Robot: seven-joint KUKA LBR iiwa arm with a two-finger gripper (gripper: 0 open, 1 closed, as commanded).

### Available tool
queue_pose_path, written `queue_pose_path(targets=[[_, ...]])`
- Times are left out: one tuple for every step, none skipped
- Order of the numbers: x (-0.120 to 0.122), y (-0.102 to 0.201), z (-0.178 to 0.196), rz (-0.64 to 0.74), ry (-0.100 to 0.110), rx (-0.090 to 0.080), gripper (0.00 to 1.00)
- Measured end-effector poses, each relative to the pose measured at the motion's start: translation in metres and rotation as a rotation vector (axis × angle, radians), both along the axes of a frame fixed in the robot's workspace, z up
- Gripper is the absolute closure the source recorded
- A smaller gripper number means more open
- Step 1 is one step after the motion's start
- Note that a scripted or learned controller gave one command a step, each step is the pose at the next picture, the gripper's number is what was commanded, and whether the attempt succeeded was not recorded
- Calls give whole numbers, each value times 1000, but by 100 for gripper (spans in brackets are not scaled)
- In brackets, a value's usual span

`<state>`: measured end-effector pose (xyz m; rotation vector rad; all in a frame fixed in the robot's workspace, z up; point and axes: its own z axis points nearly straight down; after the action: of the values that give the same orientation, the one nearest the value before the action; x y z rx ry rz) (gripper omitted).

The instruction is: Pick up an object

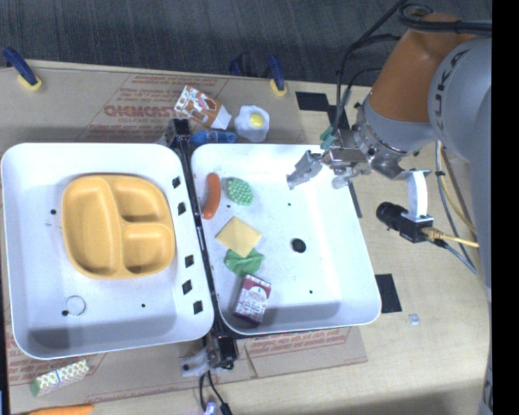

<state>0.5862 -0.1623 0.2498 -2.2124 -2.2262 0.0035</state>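
Red carton, green leaf, cheese slice, hand well apart

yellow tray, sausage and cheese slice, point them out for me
yellow tray [117,225], camera view, on its centre divider
sausage [212,194], camera view, mid-length of it
cheese slice [239,234], camera view, middle of its flat top

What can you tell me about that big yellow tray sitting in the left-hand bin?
The yellow tray looks like smooth moulded plastic, mustard-yellow, squarish with rounded corners. It is divided into three wells: one long well along its left side and two smaller ones stacked on its right. It lies flat and upright on the floor of the left bin, slightly turned, toward the bin's upper middle. Its wells look bare. Nothing else touches it; a small clear ring lies apart from it, nearer the bin's lower left.
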Motion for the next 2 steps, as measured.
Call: queue_pose_path(targets=[[-48,37,-139,-72,4,1,0],[11,68,-158,-97,1,0,0]])
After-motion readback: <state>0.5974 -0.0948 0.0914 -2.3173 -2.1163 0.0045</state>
